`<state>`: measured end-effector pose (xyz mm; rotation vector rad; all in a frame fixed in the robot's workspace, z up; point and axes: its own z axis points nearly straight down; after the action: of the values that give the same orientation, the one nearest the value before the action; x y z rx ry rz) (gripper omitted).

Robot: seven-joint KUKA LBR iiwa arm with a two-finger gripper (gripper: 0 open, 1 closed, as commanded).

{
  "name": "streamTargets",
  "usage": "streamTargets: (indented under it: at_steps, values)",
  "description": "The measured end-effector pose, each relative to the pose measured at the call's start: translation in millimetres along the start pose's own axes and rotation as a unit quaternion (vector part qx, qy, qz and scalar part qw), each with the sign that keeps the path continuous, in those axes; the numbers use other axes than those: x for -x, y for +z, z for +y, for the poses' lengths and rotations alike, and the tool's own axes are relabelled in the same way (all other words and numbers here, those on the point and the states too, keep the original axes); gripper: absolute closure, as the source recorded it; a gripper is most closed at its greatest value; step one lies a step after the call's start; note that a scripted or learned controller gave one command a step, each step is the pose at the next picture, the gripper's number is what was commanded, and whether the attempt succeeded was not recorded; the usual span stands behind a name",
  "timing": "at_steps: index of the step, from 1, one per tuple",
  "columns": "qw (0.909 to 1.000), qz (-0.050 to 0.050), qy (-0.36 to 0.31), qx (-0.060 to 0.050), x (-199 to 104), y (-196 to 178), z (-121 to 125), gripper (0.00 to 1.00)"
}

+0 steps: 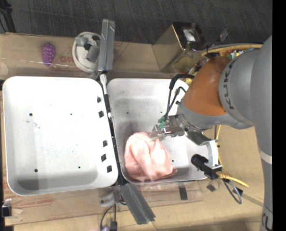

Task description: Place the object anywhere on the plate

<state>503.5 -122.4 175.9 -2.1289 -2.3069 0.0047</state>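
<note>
A pink, soft-looking lump lies in the right bin, against its front wall and near the left side. My gripper hangs just above the lump's upper right edge, low in the bin, with the grey arm and its orange band reaching in from the right. A small greenish bit shows at the gripper tip, too small to identify. I cannot make out a separate plate.
The left bin sits beside the right one, split off by a grey rail. Behind the bins on the bench are a purple grape-like object, a white round holder and a brass-coloured box.
</note>
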Motion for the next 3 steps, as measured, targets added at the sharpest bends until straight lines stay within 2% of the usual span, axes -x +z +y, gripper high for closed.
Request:
streamTargets:
  at_steps: [1,2,3]
  values:
    - [1.0,0.001,-0.004,-0.001,0,-48,1,1.0]
    - [0.9785,0.002,-0.206,-0.003,-46,-49,14,1.0]
    - [0.917,0.0,-0.399,0.0,-82,-47,32,1.0]
